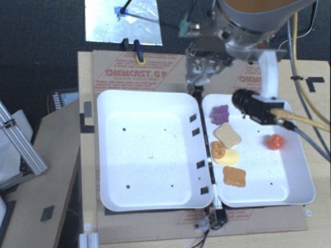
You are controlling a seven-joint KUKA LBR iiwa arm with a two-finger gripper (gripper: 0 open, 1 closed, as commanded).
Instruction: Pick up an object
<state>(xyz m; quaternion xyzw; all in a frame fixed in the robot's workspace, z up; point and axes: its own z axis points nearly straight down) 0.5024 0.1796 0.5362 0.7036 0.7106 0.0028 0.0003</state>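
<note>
Gripper (pixel 199 75) hangs over the far end of the divider between the two bins, above the rim, not over any object. Its tip is a dark blur against the cardboard, so open or closed can't be told; nothing visibly held.

Risks from here:
- Straight descent lands on the bin rims or the divider clips, not on a target. Cause: gripper sits far of every object.
- Objects crowd the left side of the right bin (pixel 295 159), near the wall. A grasp there could hit the wall or pinch two items at once.
- Cracker (pixel 227 136), orange ring (pixel 217 150) and yellow piece (pixel 229 157) touch or overlap; they look flat, so grip may slip.
- Black unit (pixel 254 106) with its cables overhangs the far part of the right bin, just beside the purple piece (pixel 220 113); probably part of the arm's own gear, hard to tell.

Contents:
- Left bin (pixel 108 138): only small dark specks on the floor.
- Right bin: purple piece far left, cracker, ring, yellow piece, brown piece (pixel 234 176) nearest, red piece (pixel 275 141) alone on the right, well apart. Red one looks the cleanest pick.
</note>
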